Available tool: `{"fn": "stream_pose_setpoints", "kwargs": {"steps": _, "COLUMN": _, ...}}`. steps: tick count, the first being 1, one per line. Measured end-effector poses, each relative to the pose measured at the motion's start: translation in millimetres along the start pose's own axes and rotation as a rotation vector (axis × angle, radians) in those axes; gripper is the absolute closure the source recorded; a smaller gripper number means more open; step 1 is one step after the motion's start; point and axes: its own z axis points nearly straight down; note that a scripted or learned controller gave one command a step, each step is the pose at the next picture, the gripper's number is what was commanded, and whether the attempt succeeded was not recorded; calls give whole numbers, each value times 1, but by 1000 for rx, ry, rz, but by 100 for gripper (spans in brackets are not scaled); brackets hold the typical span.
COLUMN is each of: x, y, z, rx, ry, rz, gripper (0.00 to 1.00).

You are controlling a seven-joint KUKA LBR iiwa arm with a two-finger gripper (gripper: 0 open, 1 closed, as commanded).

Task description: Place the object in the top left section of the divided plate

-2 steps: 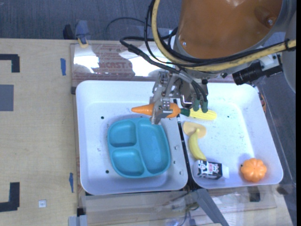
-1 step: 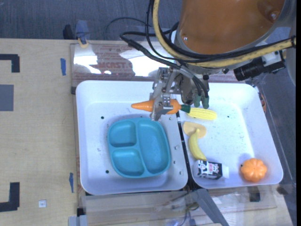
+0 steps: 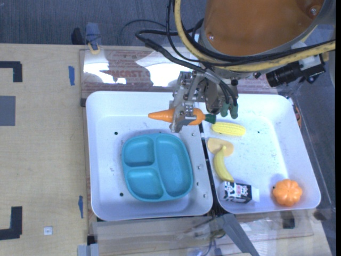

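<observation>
Carrot (image 3: 160, 116): pinched crosswise between fingers of gripper (image 3: 181, 117), carried above left bin (image 3: 101, 143) at twelve o'clock of divided plate (image 3: 157, 167), evidently awaiting placement in its top left section (image 3: 139, 152).

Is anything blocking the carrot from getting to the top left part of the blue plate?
Nothing visible is. The carrot sits between the gripper fingers, just above the plate. The top left section has nothing in it.

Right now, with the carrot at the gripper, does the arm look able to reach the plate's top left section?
Probably yes. The gripper with the carrot sits just above the blue divided plate, and the top left section lies open beneath and to the left, with nothing between them.
</observation>
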Motion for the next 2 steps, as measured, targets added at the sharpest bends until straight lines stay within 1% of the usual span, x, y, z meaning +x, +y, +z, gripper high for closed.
{"fn": "stream_pose_setpoints", "kwargs": {"steps": 2, "x": -2, "y": 4, "z": -23, "rx": -7, "ry": -16, "rz": -6, "gripper": 100}}
